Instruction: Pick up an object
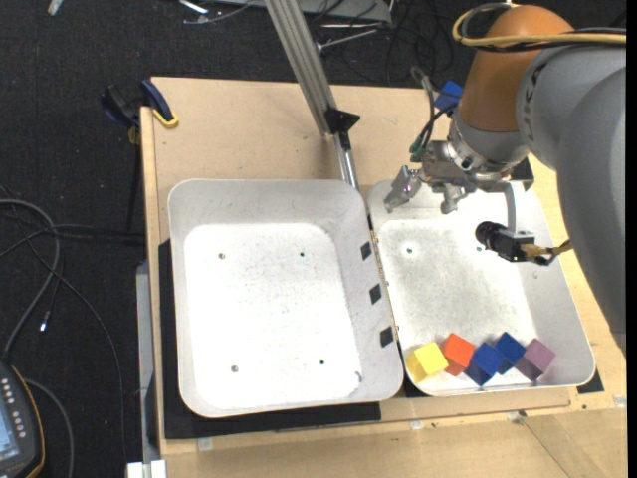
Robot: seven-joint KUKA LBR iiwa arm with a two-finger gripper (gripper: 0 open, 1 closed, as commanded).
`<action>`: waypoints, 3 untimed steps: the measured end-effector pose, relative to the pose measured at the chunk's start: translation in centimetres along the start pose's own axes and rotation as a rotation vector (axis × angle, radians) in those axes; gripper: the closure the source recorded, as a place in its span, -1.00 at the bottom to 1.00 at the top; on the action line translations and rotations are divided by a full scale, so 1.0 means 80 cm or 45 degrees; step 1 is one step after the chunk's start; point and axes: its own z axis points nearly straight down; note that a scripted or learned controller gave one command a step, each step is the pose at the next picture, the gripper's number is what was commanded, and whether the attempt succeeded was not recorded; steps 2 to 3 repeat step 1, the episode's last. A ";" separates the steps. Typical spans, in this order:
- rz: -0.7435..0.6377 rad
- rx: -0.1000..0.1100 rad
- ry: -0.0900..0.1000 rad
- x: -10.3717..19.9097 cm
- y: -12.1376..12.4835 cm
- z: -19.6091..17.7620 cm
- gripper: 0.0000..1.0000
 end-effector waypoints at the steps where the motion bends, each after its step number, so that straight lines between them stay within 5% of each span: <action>1: 0.014 0.020 0.000 -0.017 -0.112 0.007 -1.00; 3: 0.014 0.020 0.000 -0.017 -0.112 0.007 -1.00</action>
